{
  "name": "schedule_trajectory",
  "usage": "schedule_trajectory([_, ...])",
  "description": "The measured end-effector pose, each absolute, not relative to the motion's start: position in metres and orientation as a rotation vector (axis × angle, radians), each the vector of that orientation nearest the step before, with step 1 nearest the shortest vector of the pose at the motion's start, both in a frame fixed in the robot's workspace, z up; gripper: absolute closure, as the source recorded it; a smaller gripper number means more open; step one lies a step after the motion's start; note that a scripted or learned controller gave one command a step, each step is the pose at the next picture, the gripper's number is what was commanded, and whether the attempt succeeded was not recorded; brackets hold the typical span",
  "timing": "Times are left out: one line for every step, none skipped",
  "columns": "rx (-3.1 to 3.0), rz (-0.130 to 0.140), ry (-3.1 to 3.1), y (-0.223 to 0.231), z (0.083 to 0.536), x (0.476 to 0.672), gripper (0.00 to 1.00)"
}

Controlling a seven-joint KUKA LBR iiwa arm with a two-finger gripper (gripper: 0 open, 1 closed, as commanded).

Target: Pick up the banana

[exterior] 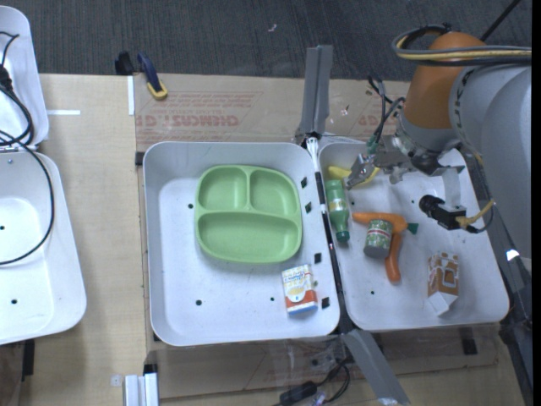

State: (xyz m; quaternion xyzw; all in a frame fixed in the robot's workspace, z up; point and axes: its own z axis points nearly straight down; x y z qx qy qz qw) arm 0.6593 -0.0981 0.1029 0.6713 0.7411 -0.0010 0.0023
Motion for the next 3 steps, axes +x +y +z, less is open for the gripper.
schedule_trajectory([2.105,-0.003,2.323,-0.099,0.113,0.660,1.00])
schedule_trajectory([2.105,-0.003,2.323,-0.099,0.113,0.660,0.00])
schedule_trajectory([2.152,-0.004,2.291,-0.106,0.092,0.658,0.00])
